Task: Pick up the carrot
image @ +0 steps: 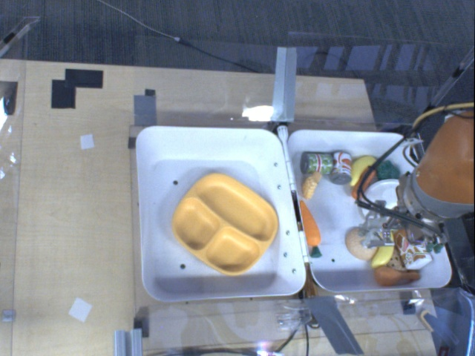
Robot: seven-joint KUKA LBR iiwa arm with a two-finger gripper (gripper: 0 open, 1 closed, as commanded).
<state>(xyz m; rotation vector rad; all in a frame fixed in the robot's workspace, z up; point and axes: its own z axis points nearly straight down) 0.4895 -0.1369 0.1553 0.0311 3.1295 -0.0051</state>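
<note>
One carrot (310, 225) lying untouched along the right bin's (442, 280) left wall, beside the divider. Well apart from it, gripper (387, 229) low over the bread roll (361, 244) and banana (383, 256); finger spread impossible to tell. Nothing grasped yet; reach, grip and lift all left, by this look.

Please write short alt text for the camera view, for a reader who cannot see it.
An orange carrot lies against the left wall of the right bin, apart from the robot arm's tool over toy food at right. The left bin holds a yellow divided plate.
</note>
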